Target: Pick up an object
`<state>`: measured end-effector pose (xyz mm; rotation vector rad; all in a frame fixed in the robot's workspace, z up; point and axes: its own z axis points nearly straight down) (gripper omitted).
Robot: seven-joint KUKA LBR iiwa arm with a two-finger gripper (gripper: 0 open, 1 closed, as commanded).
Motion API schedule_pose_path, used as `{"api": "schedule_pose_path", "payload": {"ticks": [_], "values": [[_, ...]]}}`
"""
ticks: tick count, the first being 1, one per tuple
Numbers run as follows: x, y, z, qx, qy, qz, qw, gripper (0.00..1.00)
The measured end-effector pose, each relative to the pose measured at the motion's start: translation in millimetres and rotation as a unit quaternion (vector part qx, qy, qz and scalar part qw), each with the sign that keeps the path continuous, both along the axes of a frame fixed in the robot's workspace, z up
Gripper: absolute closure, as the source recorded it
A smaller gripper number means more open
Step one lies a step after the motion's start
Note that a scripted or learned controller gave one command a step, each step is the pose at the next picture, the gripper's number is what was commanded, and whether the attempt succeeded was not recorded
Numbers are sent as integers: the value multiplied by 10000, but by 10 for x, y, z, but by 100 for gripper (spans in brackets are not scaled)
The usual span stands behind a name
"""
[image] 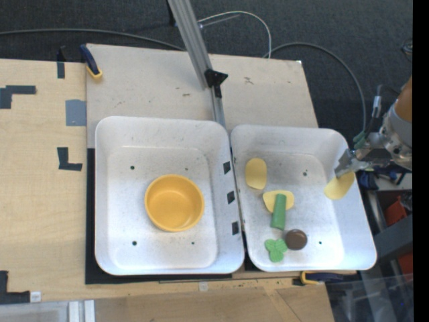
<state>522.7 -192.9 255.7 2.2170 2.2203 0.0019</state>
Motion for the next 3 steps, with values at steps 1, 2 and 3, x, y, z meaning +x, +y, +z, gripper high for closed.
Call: {"api": "schedule_pose_path", "payload": {"ticks": [1, 2, 3], "values": [[112, 519, 56, 19, 18, 27, 10000, 100], [206, 1062, 94, 19, 21, 30, 10000, 100], [248, 1655, -71, 16, 33, 29, 10000, 100]]}}
